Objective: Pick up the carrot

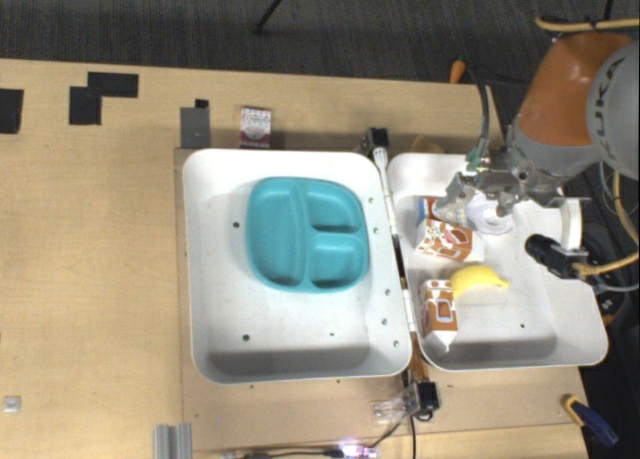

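Nothing is lifted yet: the gripper (478, 199) hovers over the right bin (575, 342); I cannot tell its grip, and no carrot is identifiable.

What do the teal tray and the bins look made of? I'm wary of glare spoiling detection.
Teal tray: probably moulded plastic, matte to satin, with even colour, rounded compartments and only soft highlights. Left bin and right bin: likely plastic too, white and smooth, with rounded corners and gentle shading rather than sharp reflections.
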You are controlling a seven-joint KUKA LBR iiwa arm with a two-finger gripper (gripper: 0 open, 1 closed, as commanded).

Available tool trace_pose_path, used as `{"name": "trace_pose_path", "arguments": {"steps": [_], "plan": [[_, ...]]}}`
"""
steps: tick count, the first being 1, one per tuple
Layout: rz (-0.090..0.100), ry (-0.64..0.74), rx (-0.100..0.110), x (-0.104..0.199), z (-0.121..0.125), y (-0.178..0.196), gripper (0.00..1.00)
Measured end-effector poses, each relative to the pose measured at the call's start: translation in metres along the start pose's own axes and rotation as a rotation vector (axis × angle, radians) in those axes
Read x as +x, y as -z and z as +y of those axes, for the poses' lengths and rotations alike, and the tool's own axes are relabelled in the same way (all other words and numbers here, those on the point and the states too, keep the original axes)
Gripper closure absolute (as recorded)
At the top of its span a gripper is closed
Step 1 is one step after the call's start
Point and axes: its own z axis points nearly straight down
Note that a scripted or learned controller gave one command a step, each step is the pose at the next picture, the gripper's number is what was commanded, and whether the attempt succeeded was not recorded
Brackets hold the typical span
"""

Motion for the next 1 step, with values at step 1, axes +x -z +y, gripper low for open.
{"name": "trace_pose_path", "arguments": {"steps": [1], "plan": [[0.003,-0.032,-0.002,0.0660,-0.0464,0.0359,0.00]]}}
